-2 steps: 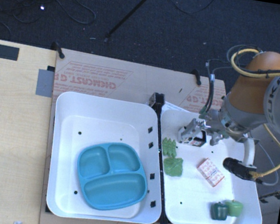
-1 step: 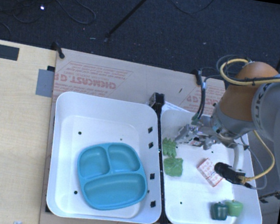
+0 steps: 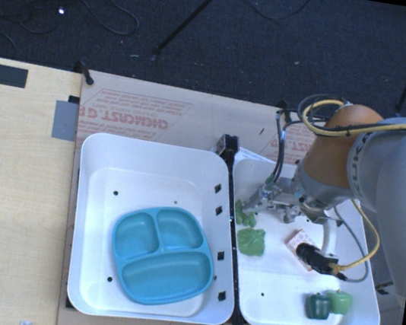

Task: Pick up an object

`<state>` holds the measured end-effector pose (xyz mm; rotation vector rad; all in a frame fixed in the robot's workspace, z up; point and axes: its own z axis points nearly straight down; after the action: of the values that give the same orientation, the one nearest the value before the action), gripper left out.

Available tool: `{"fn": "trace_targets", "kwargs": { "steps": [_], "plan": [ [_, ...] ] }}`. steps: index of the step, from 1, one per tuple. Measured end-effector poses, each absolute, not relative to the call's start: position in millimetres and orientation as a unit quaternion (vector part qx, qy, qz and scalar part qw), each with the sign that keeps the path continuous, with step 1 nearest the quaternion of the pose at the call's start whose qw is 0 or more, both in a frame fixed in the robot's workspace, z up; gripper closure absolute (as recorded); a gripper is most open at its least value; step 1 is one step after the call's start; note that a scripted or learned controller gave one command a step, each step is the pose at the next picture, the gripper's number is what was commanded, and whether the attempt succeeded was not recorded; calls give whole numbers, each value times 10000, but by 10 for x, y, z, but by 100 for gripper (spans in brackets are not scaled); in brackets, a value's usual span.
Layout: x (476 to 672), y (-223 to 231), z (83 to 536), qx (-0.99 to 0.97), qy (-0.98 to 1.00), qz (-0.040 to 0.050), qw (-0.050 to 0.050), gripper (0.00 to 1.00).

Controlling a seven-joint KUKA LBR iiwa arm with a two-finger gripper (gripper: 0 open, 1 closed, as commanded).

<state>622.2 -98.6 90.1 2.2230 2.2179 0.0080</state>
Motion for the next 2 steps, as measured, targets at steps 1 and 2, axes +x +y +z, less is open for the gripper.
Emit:
{"fn": "trace_targets", "kwargs": {
  "steps": [1,2],
  "plan": [
    [6244,-989,1051,7087,7055,51,18,100],
    [6260,-1025,1480,7071,7071,2,5,100]
  ]
}}
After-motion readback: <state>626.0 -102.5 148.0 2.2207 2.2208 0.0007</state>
